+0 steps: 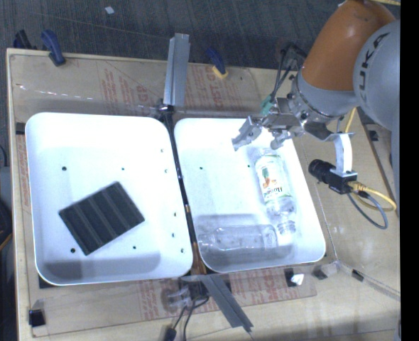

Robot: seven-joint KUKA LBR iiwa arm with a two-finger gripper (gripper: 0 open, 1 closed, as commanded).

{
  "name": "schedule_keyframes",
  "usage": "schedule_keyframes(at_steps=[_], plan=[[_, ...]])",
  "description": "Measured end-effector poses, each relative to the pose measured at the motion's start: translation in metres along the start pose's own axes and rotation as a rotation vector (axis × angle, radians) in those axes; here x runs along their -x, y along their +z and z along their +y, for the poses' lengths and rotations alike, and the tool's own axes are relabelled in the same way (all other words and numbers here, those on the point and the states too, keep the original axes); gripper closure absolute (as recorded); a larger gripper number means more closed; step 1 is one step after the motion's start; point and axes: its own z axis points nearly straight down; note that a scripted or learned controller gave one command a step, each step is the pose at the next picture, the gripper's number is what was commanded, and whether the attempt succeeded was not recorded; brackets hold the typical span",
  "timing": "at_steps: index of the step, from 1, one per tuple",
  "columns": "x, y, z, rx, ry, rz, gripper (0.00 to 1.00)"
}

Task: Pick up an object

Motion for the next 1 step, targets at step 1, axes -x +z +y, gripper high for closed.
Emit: schedule_keyframes(at_steps=[1], plan=[[-0.0084,0.0812,-0.0647,-0.001,0.008,0.0,0.0]])
